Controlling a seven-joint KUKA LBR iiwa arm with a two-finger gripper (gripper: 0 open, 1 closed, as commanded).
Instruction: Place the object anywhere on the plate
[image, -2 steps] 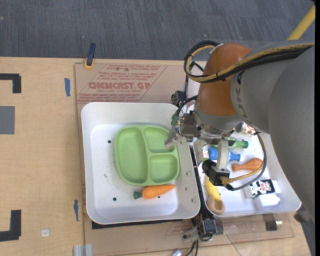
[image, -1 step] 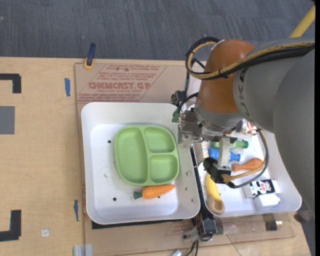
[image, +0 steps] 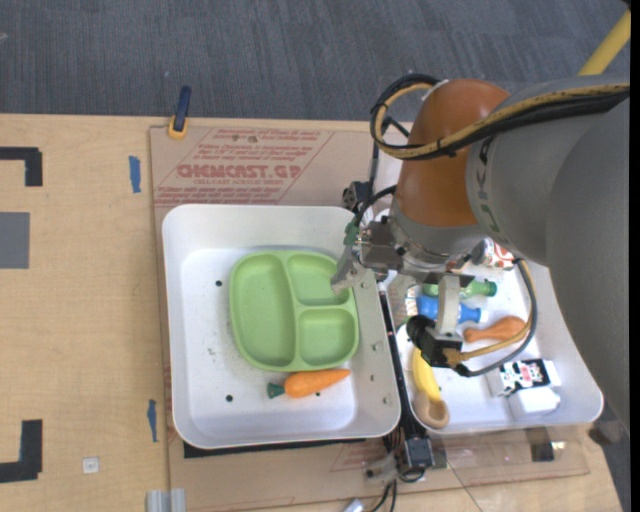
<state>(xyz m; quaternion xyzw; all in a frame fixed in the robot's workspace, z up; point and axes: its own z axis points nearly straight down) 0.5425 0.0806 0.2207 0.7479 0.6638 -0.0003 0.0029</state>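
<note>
A light green plate (image: 268, 305) with three compartments lies in the left bin (image: 190, 330), and nothing rests on it. An orange carrot (image: 315, 381) with a green stem lies on the bin floor just in front of the plate, along its near edge. My gripper (image: 372, 262) hangs under the orange wrist band at the divide between the two bins, by the plate's right rim. The wrist hides most of it. I see nothing held in it.
The right bin (image: 575, 400) holds several items: a yellow banana (image: 424, 375), a tan piece (image: 432, 409), a blue object (image: 441, 306), an orange item (image: 497, 329) and a white and black box (image: 526, 378). The arm covers much of this bin.
</note>
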